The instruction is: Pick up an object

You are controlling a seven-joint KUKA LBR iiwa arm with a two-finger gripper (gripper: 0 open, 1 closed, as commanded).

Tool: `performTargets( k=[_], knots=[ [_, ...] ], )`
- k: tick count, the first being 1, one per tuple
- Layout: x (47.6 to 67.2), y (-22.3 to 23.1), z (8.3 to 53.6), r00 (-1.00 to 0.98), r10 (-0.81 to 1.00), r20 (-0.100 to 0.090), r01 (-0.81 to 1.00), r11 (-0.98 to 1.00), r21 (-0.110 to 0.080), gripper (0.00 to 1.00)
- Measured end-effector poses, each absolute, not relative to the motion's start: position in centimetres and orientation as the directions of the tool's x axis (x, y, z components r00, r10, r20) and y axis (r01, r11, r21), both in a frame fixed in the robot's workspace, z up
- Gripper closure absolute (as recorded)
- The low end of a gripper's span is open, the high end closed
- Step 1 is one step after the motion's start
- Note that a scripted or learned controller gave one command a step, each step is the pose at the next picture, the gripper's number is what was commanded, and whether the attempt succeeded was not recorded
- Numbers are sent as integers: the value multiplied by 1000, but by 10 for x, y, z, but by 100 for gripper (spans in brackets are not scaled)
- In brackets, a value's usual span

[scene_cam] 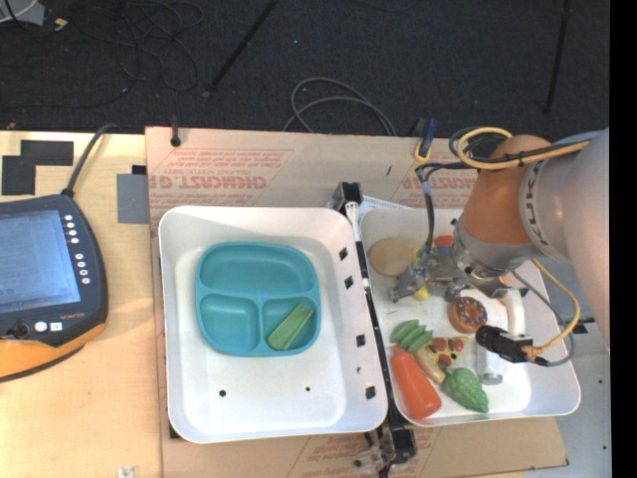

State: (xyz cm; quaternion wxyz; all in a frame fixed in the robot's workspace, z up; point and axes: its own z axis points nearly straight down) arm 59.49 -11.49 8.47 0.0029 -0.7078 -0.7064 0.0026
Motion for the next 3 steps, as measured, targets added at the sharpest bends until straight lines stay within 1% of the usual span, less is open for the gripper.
performTargets(
  k=[1, 2, 3],
  knots=[
    [640, -89, 84, -5, 1000, 1, 1000, 5, -4, 0],
    [617, -107, 84, 0, 1000, 1, 1000, 0, -7, 0],
    [645, -87, 84, -4, 1000, 1, 1000, 4, -5, 0]
  ],
)
